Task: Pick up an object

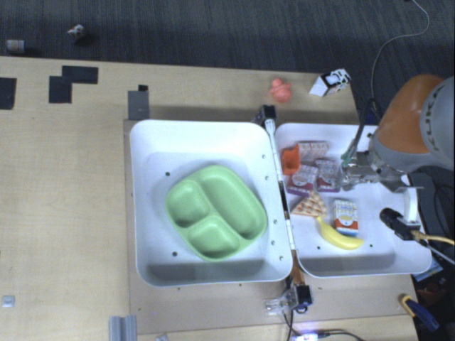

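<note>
the arm (419, 123) reaches in from the right, its grey body and orange band above the right bin (398, 258). the claw (353, 173) sits low over that bin's upper middle, just right of a small purple packet (326, 175); how far it is open cannot be told, and nothing shows clearly between its tips. the bin's objects lie clustered at its left side: an orange block (290, 160), a pinkish packet (313, 150), a second purple packet (301, 179), a waffle-patterned wedge (308, 206), a small carton (345, 216) and a yellow banana (338, 237) touching the carton's lower edge. the left bin (153, 261) holds a green divided plate (215, 210)
</note>
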